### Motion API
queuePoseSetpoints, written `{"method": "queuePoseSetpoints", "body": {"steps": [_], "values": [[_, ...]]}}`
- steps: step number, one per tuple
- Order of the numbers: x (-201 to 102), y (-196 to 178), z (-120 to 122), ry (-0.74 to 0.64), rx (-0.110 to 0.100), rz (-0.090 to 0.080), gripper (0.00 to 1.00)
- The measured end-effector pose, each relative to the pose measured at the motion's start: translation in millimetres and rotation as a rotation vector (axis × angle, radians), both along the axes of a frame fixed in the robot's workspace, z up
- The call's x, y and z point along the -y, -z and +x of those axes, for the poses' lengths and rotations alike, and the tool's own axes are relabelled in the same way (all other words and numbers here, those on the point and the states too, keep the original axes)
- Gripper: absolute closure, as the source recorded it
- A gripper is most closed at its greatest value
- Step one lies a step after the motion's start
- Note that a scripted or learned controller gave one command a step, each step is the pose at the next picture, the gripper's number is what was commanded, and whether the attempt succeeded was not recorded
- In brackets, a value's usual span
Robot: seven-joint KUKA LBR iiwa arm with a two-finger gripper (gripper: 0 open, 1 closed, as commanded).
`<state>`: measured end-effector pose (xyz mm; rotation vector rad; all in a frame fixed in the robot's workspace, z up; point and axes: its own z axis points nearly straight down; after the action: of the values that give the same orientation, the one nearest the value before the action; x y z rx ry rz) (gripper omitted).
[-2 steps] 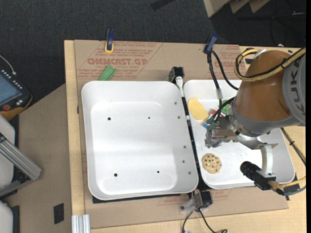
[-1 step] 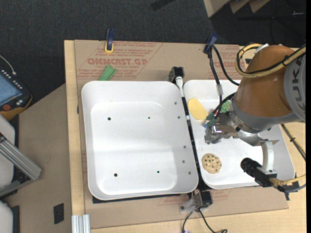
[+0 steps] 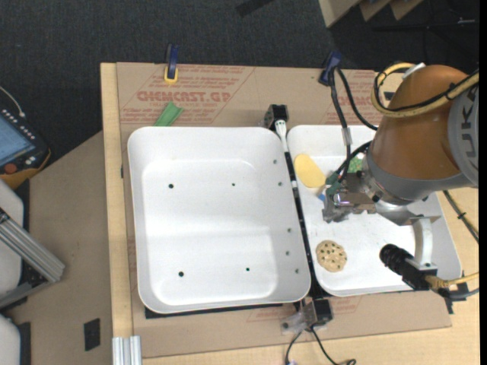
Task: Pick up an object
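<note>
In the right bin [image 3: 358, 284] lie a pale yellow oval object [image 3: 310, 170] near the left wall and a round speckled cookie [image 3: 331, 255] toward the front. My gripper [image 3: 335, 204] hangs low over the right bin, between the yellow object and the cookie, a little to their right. Its tip is dark and partly hidden by the orange wrist. I see nothing clearly held between its fingers.
The left bin [image 3: 144, 226] is a wide white tray with a few small dark dots on its floor. A green strip [image 3: 168, 114] lies on the cardboard behind it. Blue clips hold the cardboard at the back edge.
</note>
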<state>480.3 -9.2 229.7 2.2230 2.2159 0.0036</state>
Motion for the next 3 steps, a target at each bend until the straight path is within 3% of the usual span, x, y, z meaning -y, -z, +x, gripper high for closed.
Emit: {"method": "queuePoseSetpoints", "body": {"steps": [1, 2, 3], "values": [[83.7, 13.7, -2.0, 0.005, -0.006, -0.001, 1.00], [2.6, -50.7, 23.1, -0.013, 0.005, 0.002, 1.00], [-49.8, -155.4, 10.0, -0.012, 0.010, 0.004, 1.00]]}}
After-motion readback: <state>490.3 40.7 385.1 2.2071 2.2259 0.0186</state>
